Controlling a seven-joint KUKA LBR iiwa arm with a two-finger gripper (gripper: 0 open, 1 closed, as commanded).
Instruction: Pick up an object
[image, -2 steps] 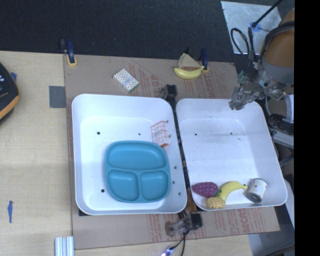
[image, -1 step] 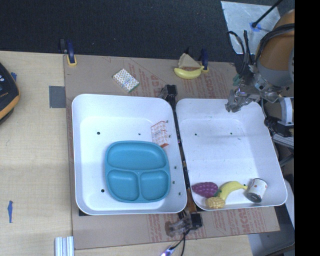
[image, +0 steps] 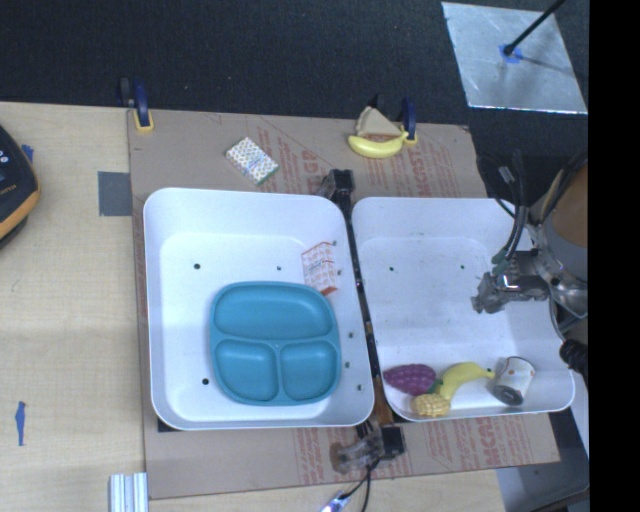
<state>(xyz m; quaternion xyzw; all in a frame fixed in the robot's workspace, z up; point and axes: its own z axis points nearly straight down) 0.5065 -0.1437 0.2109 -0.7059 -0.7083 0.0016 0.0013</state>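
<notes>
- Your left bin (image: 160, 300) is carrying a blue divided tray (image: 275, 342) and a small red-printed packet (image: 320, 266) at the tray's one o'clock.
- Your right bin (image: 420, 225) is holding a purple piece (image: 409, 378), corn (image: 431, 405), a banana (image: 462, 377) and a cup (image: 511, 380) along six o'clock.
- Your gripper (image: 490, 297) is hovering at three o'clock, arm reaching in from the right; grip state: you cannot tell.

Two shallow white bins sit side by side on the bench. The left bin (image: 165, 300) holds a blue divided plate (image: 275, 341) and a small red-and-white packet (image: 319, 266) near its right wall. In the right bin (image: 420, 235), a purple toy (image: 409, 378), a corn cob (image: 432, 405), a yellow banana (image: 463, 378) and a small white cup (image: 512, 380) lie along the near edge. The gripper (image: 492, 292) hovers over that bin's right side, apart from them. Beyond the bins lie another banana (image: 376, 146) and a patterned packet (image: 251, 159).
</notes>
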